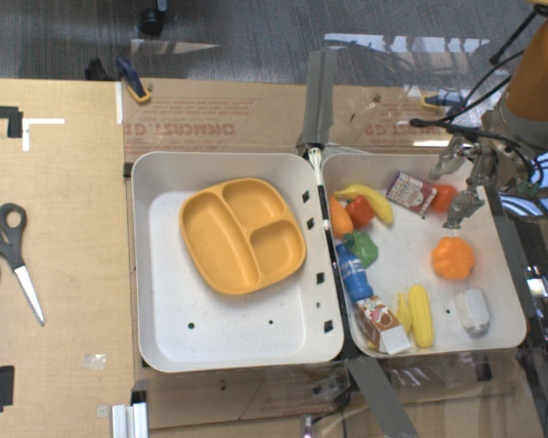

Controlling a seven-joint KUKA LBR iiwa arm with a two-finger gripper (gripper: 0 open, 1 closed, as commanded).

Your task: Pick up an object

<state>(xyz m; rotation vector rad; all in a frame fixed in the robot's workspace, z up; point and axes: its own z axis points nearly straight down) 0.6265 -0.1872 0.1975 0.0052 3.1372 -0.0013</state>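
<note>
Bench [55, 245] of pale wood carries two shallow white plastic bins side by side. Left bin [164, 336] holds a yellow-orange divided plastic plate [242, 234]. Right bin [502, 336] holds toys: a yellow banana [370, 199] at the far left, a blue bottle [353, 276], a yellow corn cob [421, 315] near the front, an orange pumpkin-shaped toy [453, 257] toward the right. The grey arm's pincer [463, 185] hangs over the bin's far right, fingers spread, pinching nothing, just beyond the pumpkin.
</note>
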